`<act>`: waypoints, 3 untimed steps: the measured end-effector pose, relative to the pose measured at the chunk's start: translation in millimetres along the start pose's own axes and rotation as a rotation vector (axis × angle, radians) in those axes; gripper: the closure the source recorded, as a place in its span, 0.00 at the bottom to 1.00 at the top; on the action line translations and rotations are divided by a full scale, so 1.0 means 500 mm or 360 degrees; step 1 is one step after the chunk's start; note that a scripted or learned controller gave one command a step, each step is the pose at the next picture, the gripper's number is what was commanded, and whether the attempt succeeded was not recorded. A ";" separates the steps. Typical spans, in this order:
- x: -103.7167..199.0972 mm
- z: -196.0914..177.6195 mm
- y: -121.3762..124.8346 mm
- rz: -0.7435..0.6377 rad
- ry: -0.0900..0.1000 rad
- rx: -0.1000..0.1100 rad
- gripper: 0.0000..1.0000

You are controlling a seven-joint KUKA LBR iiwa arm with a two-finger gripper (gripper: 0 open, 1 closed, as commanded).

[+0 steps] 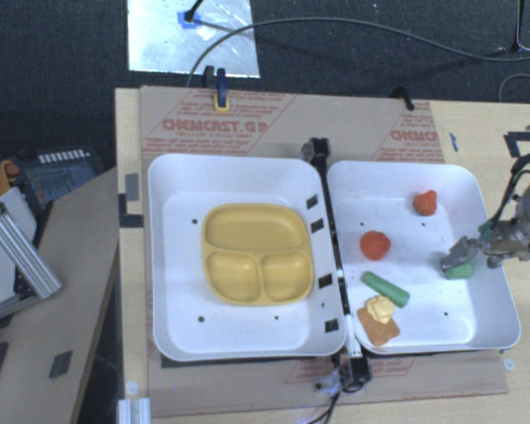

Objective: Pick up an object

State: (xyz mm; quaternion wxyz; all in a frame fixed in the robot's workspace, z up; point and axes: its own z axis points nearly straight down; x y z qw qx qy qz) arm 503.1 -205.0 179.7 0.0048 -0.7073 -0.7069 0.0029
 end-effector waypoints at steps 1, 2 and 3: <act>0.001 -0.012 0.007 -0.0007 -0.0005 -0.0019 0.00; 0.012 0.076 0.017 -0.0006 -0.0002 -0.0014 0.00; -0.002 0.130 0.027 0.0005 -0.0029 -0.0050 0.00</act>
